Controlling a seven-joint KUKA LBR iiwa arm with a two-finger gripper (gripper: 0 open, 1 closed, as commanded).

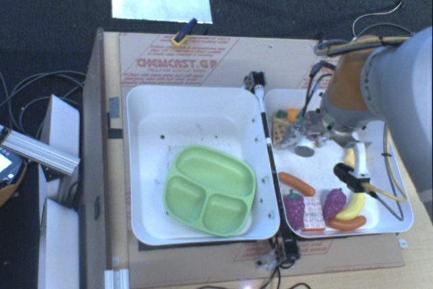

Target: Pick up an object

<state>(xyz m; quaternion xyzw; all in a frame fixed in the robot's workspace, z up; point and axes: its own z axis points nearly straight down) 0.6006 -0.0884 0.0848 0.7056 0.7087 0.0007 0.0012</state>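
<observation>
My gripper (300, 139) is low over the upper left part of the right bin (321, 169), with the grey arm reaching in from the right. Just left of it lies a tan waffle-like piece (279, 126), and an orange piece (292, 115) sits right behind it. Toy food lies along the bin's front: an orange sausage (296, 183), purple grapes (293, 206), a small red and white carton (312, 215), a second purple bunch (335, 203), a yellow banana (352, 206) and another orange sausage (348, 223). I see nothing between the gripper's fingers.
The left bin (152, 145) holds a green divided plate (210, 191) at its front right. A divider wall (267, 145) separates the two bins. A yellow and black tool (183, 32) lies on the cardboard behind the bins.
</observation>
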